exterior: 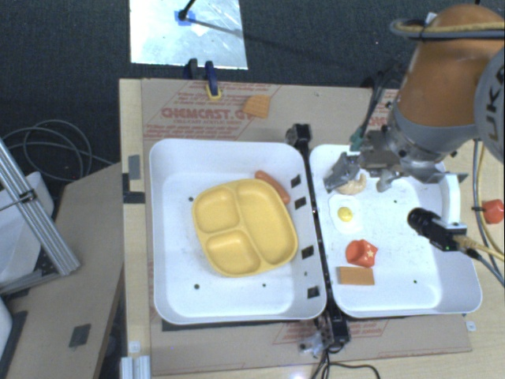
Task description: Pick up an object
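**Not yet lifted: gripper low in the right bin, nothing seen in its grasp**

Starting at left: shallow white plastic left bin (pixel 173 290), with a yellow three-compartment plastic plate (pixel 241 227) lying flat in its middle and a reddish-orange toy sausage (pixel 272 184) against the plate's upper right rim. Both well apart from the arm, so no pick under way there.

Across the divider, in the shallow white plastic right bin (pixel 410 283): a pale beige lump (pixel 355 185) at the upper left. Below it, a white toy fried egg with a yellow yolk (pixel 345 213), a red block with a yellow star (pixel 361 252) and a flat orange-brown rectangular slab (pixel 355 275), all resting on the bin floor.

Low over the beige lump: the grey two-finger gripper (pixel 361 178), prongs apparently spread, clamping nothing visible. Looks like an approach made, with closing and lifting left to do and the lump the likely target. Grey arm with an orange band (pixel 450 61) reaching in from the right.

Underneath, a brown cardboard sheet with red lettering (pixel 205 113) on a pale bench. Around it, dark floor, loose cables (pixel 47 152) at left and a shiny silver sheet (pixel 189 22) at the top.
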`<state>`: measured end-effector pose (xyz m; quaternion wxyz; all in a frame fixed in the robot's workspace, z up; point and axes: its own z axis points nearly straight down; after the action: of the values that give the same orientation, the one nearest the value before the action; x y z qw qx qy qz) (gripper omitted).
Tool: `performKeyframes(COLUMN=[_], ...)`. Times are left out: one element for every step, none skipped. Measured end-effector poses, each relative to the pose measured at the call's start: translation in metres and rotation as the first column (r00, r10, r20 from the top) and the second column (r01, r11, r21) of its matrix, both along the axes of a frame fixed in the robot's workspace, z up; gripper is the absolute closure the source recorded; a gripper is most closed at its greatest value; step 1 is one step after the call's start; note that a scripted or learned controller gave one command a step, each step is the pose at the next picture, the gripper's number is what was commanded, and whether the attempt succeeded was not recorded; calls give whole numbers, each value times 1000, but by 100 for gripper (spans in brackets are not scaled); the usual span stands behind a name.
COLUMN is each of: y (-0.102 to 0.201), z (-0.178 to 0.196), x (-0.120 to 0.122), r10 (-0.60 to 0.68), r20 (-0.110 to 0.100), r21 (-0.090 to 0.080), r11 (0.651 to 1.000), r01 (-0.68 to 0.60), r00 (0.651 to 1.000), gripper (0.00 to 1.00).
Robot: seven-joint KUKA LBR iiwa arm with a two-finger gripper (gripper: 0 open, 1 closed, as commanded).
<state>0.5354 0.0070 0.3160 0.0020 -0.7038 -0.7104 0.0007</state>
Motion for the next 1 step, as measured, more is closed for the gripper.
performKeyframes(y=[-3], z=[12], x=[3], r10=[2], r20=[7], r21=[-2], r11=[1000], r01=[-2], r00=[1000], gripper=[100])
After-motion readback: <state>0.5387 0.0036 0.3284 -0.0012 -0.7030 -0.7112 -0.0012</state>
